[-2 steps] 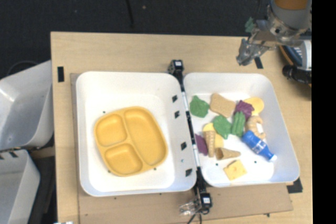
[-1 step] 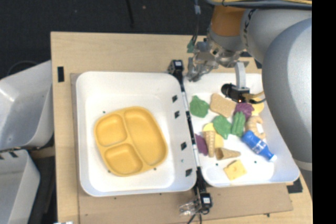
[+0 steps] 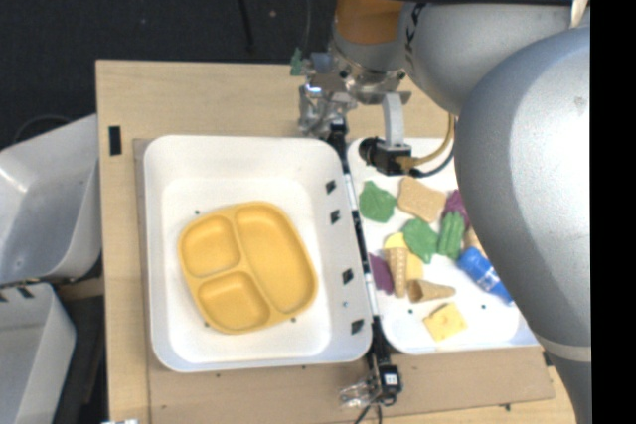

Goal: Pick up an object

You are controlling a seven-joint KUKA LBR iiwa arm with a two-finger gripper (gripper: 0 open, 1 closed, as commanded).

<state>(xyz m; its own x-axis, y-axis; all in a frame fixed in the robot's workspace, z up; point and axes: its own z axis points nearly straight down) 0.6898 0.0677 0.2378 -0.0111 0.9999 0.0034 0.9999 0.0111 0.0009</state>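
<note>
Gripper (image 3: 328, 114) seen at far rim of left shallow white bin (image 3: 159, 243); finger state cannot be told. Yellow three-compartment plastic plate (image 3: 246, 265) lies inside. Toy foods are piled in right white bin (image 3: 397, 338).

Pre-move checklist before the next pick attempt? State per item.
1. Gripper above the bench, at the far rim between the two bins, not over any item: ok.
2. Finger state: cannot tell.
3. Nothing seen held at the gripper: ok.
4. Pick targets present in right bin: green pieces, tan slice, cone, yellow wedge, blue item: ok.
5. Targets separated for a clean grasp: not ok, several touch or overlap near the bin's middle.
6. Left bin holds the yellow divided tray, lying flat: ok.
</note>
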